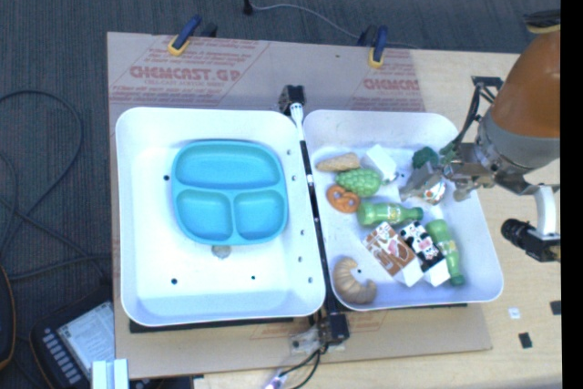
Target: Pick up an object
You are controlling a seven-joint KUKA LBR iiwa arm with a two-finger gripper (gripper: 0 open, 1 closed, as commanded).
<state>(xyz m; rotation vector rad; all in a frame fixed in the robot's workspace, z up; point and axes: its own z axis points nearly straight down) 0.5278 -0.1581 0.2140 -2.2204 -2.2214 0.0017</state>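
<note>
The right bin (474, 287) holds several toy foods: a tan cracker (339, 163), a bumpy green piece (363, 182), a white block (381, 164), an orange pretzel (343, 199), a green bottle (390, 214), patterned cartons (401, 249), a second green bottle (446, 252) and a croissant (355, 281). My gripper (434, 185) hangs low over the bin's upper right part, just right of the white block and above the green bottle. A dark green item (424, 158) lies right beside it; whether they touch is unclear.
The left bin (146, 287) holds a blue divided plate (228, 191) and a small grey piece (220, 250) below it. A black divider (310, 196) runs between the bins. The grey and orange arm (533, 105) covers the right bin's far right rim.
</note>
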